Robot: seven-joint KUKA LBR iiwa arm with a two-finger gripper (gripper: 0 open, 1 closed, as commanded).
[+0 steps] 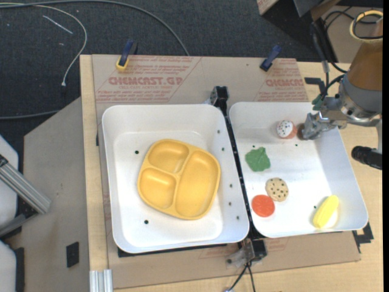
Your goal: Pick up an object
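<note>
Room lies open across the right bin's (346,163) middle, among the green piece (258,159), cookie (278,188), red disc (263,205) and yellow block (326,212). Cardboard (152,78) reads "CHEMCAST GP". My gripper (309,129) hangs at the far right, beside the speckled ball (284,128); jaws' state I cannot tell.

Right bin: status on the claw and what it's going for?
Claw low at right white bin's far edge, beside small speckled white-and-brown ball. Nothing seen gripped. Green leafy piece, speckled cookie lie apart.
</note>
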